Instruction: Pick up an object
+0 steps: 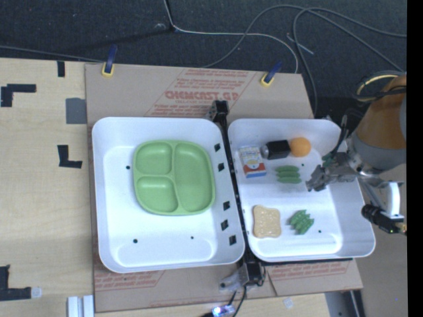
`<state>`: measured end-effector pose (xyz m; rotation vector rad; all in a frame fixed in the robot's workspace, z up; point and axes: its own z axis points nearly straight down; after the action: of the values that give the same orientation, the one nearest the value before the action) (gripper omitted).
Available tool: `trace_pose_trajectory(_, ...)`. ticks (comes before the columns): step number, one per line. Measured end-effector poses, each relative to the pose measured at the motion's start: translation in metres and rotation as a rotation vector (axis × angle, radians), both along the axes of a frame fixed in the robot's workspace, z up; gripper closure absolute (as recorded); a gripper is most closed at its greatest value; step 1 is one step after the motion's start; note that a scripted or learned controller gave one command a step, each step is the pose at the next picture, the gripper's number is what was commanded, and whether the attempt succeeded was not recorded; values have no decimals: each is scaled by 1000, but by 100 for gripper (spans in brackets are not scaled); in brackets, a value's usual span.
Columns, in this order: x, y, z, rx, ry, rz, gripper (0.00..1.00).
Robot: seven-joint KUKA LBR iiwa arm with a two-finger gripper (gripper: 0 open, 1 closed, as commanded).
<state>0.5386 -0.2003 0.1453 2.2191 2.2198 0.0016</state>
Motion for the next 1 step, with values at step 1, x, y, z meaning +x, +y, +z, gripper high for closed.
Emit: trace_pose_trajectory(1,1,1,64,-1,-3,1,100)
